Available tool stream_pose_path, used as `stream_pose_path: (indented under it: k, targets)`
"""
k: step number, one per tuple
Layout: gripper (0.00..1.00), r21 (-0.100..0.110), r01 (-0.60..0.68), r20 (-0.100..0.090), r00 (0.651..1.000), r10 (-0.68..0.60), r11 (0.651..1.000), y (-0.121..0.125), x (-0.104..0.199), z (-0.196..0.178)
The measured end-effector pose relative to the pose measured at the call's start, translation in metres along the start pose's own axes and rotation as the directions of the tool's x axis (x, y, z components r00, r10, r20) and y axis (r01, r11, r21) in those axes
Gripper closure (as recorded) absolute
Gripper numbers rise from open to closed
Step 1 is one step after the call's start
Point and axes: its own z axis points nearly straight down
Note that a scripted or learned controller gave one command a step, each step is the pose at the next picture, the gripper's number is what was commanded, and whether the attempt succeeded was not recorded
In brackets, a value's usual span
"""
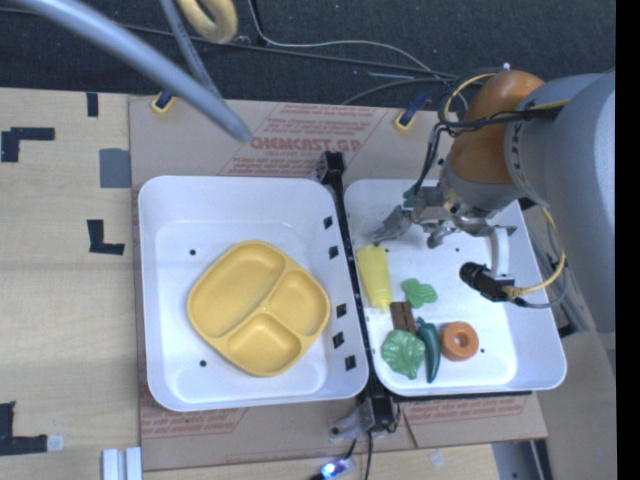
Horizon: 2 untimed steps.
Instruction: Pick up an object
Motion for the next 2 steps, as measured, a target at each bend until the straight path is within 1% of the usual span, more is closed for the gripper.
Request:
stream_pose_path:
  k: [1,2]
  targets:
    - [1.00,-0.001,0.003,0.000,1.000,-0.003,1.000,0.001,0.001,-0.012]
    - [1.00,0.008,0.002,-0.002,1.000,-0.002,1.000,-0.002,-0.004,-0.073]
